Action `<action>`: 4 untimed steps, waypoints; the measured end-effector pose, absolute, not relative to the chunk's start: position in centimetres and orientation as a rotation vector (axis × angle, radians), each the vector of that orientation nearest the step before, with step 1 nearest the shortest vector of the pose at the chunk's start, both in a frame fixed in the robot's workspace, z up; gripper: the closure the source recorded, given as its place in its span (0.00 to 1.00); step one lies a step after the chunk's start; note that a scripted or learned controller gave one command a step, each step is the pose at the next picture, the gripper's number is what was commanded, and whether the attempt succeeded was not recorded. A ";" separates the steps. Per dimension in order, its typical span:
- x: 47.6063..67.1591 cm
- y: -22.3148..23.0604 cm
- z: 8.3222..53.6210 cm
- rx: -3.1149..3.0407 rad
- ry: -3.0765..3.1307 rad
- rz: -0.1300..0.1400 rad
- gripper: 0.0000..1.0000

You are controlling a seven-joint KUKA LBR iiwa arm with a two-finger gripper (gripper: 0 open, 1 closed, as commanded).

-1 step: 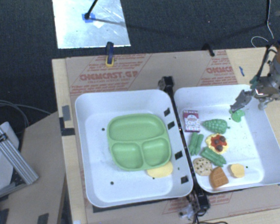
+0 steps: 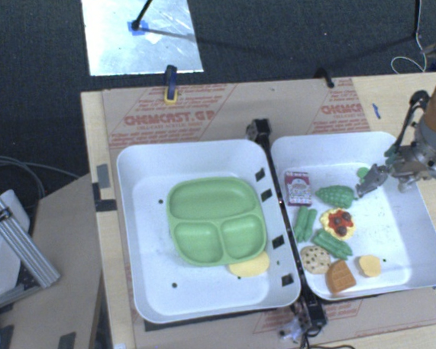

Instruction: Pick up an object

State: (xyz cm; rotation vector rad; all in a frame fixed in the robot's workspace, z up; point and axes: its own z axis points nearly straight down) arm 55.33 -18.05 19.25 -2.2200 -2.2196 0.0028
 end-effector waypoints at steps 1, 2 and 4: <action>56.2 -18.4 8.7 -2.223 -2.220 -0.004 0.00; 55.5 -11.8 8.8 -2.223 -2.235 -0.010 0.00; 64.1 -14.7 8.6 -2.216 -2.237 -0.010 0.00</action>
